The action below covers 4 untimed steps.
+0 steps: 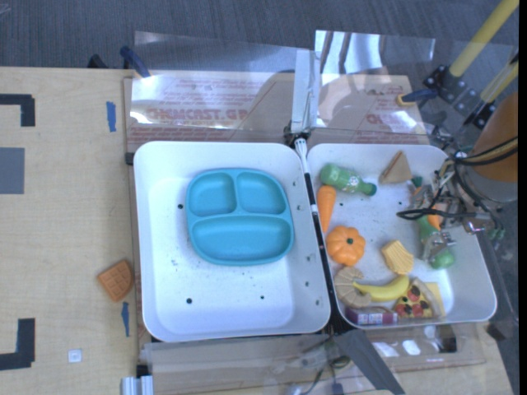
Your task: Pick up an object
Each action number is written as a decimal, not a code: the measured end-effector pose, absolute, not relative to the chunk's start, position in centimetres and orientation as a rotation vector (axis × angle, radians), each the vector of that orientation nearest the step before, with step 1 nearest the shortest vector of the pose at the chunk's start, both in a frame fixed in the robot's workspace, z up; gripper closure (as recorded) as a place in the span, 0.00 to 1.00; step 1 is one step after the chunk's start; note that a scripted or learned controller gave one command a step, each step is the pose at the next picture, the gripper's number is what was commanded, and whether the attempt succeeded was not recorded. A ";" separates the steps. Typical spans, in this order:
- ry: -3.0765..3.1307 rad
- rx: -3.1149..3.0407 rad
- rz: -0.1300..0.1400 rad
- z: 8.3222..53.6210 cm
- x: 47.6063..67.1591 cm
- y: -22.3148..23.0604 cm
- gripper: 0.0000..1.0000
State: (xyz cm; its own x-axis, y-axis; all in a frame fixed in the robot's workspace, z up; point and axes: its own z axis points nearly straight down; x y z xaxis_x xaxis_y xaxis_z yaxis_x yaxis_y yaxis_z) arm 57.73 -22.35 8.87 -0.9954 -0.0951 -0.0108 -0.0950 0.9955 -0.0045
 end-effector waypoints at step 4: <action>3.130 -0.170 0.000 8.8 64.1 -22.2 0.00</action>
State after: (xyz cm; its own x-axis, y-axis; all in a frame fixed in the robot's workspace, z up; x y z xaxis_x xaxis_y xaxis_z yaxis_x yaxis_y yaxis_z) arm 64.08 -22.22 8.78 -0.9941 -0.1082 -0.0072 -0.1082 0.9941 -0.0004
